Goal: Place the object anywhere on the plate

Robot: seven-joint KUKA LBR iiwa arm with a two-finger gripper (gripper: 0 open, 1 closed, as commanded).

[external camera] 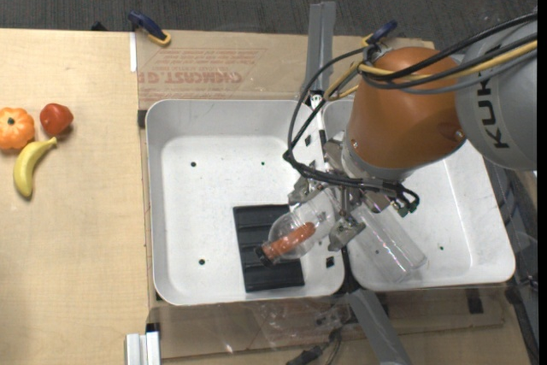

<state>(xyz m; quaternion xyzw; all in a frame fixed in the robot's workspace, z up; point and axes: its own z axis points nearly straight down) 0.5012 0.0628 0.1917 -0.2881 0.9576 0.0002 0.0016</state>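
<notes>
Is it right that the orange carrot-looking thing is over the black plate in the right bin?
Not quite. The camera view shows the orange object over the black plate, but that plate lies in the left bin, not the right bin.

We see two white bins [171, 209], the left one holding a black ridged plate [256, 226] with an orange-red object [286, 242] over it. The arm [406, 111] is orange and grey. On the pale wood tabletop [68, 269] (left of the frame) lie a yellow banana [27, 167], an orange fruit [14, 129] and a red one [55, 119].
</notes>
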